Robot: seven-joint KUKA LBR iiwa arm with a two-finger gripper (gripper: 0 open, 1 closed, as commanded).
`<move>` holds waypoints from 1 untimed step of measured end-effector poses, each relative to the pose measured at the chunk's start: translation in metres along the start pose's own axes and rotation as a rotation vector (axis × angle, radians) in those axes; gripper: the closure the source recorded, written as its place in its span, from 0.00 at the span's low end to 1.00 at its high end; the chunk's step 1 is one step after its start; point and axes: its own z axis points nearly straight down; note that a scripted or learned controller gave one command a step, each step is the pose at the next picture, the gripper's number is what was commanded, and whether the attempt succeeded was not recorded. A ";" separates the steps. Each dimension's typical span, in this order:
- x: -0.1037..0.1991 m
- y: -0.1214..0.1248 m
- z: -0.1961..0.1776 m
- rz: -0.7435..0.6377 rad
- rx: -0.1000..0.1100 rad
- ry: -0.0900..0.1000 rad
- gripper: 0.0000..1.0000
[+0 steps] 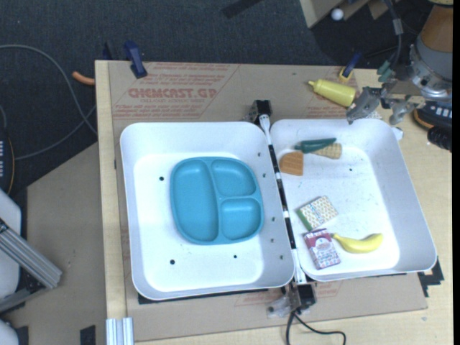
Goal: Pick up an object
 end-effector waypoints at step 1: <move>0.034 0.029 0.124 -0.001 0.003 0.001 0.00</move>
